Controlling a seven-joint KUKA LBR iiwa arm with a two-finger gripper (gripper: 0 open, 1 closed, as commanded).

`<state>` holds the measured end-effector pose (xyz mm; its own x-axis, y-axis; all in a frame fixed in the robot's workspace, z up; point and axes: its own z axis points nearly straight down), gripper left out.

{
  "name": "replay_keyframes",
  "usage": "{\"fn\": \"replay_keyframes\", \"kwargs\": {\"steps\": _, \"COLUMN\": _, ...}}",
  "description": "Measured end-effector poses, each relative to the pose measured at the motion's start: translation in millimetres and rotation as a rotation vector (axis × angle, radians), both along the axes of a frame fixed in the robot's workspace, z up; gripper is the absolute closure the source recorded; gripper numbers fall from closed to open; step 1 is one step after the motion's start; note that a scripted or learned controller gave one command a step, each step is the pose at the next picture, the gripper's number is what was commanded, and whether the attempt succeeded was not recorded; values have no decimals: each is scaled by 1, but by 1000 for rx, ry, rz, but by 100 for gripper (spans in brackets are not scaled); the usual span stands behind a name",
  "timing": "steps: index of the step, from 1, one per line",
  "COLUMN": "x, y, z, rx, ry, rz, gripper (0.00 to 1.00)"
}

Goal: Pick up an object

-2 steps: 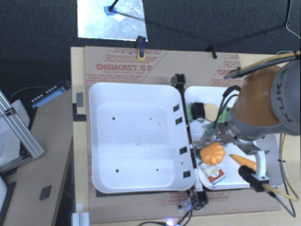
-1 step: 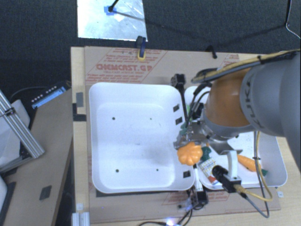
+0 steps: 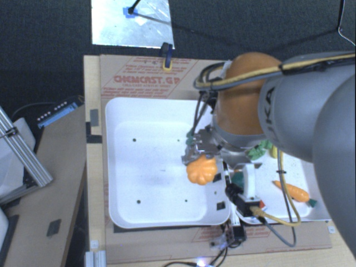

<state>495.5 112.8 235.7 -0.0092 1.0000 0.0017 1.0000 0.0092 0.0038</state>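
Observation:
A lumpy orange-yellow toy sits at the right edge of the left white bin. The gripper is directly over it, its metal tip meeting the toy's top. The wrist and the orange band cover much of the gripper. Whether the toy rests on the bin floor or hangs just above it is unclear.
The right bin holds an orange carrot, a green piece and a teal piece, partly hidden by the arm. Cables trail along the bench's front edge. A shiny sheet lies at the back.

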Motion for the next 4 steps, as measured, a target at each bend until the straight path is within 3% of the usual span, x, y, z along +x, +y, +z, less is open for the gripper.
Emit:
{"fn": "replay_keyframes", "kwargs": {"steps": 1, "x": 0, "y": 98, "z": 54, "rx": 2, "ry": -2, "rz": 2, "gripper": 100}}
{"fn": "replay_keyframes", "kwargs": {"steps": 2, "x": 25, "y": 72, "z": 201, "rx": 3, "ry": -11, "rz": -5, "gripper": 100}}
{"fn": "replay_keyframes", "kwargs": {"steps": 3, "x": 31, "y": 80, "z": 123, "rx": -2, "ry": 5, "rz": -8, "gripper": 100}}
{"fn": "replay_keyframes", "kwargs": {"steps": 4, "x": -12, "y": 124, "z": 54, "rx": -2, "ry": 10, "rz": -1, "gripper": 100}}
